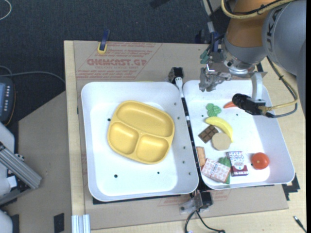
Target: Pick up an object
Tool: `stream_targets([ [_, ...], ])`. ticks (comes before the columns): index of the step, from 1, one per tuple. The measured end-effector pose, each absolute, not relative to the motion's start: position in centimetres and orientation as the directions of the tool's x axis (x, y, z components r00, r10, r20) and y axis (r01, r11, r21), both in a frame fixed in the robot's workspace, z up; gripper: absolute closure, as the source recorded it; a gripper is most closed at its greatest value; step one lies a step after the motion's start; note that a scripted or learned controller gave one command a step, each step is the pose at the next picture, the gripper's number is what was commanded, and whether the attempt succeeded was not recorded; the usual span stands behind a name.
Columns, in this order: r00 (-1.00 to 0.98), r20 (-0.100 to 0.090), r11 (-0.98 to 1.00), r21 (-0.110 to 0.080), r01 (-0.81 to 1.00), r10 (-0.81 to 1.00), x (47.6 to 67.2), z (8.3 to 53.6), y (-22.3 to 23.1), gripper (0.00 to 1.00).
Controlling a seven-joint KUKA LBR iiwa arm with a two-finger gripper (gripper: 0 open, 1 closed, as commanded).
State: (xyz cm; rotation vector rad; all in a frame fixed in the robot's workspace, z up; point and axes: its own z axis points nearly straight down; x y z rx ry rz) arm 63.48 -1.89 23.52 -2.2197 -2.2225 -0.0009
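Camera view: 2 bins. The left bin (92, 130) carries a yellow tray (141, 131). The right bin (277, 144) holds the toy food: banana (219, 125), green piece (213, 109), chocolate (209, 133), tomato (261, 160), small cartons (224, 167). The gripper (210, 85) hangs over that bin's top left corner, nothing between its fingers; cannot tell how wide they are parted. Best bet: the banana, free on its upper side. Come straight down, span its width, avoid the chocolate touching it.

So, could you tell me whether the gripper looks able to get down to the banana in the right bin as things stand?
Probably yes. The gripper hangs over the right bin's far end, and the banana lies uncovered, though a brown block and a tan disc crowd it.
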Motion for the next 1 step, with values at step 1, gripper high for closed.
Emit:
stream_targets([
  [1, -0.001, 0.0, 0.001, -0.004, 1.0, 1.0, 63.42, 21.45, -1.42, 1.0],
])
